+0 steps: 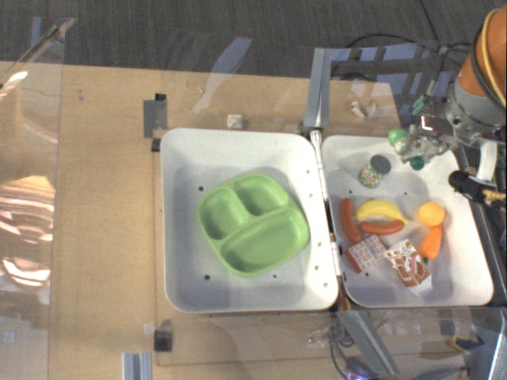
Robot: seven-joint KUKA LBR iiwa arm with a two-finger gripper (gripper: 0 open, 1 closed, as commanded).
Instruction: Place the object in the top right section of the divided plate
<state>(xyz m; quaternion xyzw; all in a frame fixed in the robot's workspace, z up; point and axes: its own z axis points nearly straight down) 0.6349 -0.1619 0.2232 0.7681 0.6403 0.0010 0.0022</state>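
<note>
Right, the pincer [416, 150] hangs over the top edge of the right bin [467, 291], and whether it is open or closed I cannot tell from this angle. A small green round piece [398, 138] shows right at its tip; held or merely beside it, that can't be made out. Just below and left of the pincer stands a small green can [375, 170], dark lid facing up. Further down the same bin: a yellow banana [380, 210] touching a red sausage [382, 228], another sausage [348, 219] upright along the left wall, an orange fruit [431, 214], a carrot [430, 244] under it, and two red-and-white cartons [386, 256] side by side. Over in the left bin [182, 283], well apart from the pincer, sits the green divided plate [253, 224], tilted a little, two small sections up top and one large below, all on the wooden table [87, 212].
</note>
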